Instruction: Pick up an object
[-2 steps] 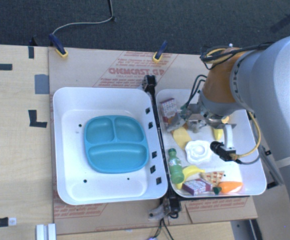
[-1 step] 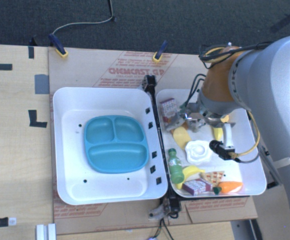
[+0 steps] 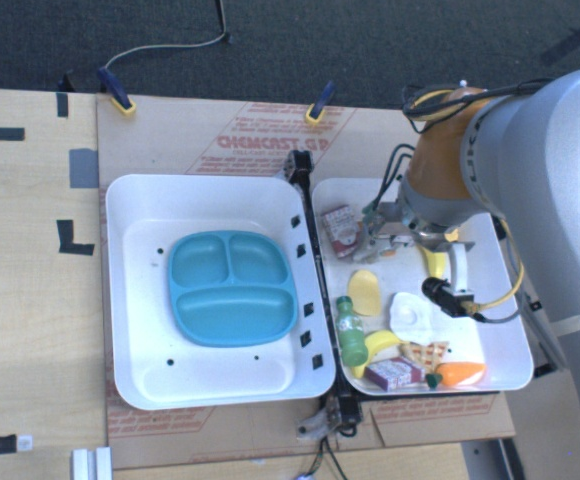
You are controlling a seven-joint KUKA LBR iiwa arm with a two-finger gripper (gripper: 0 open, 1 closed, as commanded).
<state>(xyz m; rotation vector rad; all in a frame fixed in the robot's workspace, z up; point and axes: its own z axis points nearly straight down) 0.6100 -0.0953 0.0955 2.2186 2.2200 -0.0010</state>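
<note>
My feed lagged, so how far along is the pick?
Done: the grey arm has its gripper low in the right white bin, beside a small reddish packet. In hand: nothing visibly. The green bottle, yellow banana and orange carrot lie in the bin. Left: grasping and lifting one object.

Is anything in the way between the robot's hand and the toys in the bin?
Nothing visible blocks it. The end effector hangs over the right bin, with the red-and-white packet beside it and the yellow piece just below. The other toys lie lower in the bin, uncovered.
</note>
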